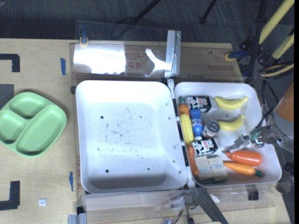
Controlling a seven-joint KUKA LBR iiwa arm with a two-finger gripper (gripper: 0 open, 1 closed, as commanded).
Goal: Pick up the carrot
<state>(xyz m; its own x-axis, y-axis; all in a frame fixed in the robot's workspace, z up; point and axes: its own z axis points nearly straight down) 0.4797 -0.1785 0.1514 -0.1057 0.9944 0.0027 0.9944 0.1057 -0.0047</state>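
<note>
Dark carpet floor (42, 8), wooden bench (37, 181)

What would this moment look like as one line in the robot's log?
task: pick carrot | gripper: above right bin | carrot: lying in bin, not held | left bin

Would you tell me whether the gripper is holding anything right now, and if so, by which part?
Nothing is held. The gripper hangs open over the right bin, just above the carrot, which lies on the bin floor.
</note>
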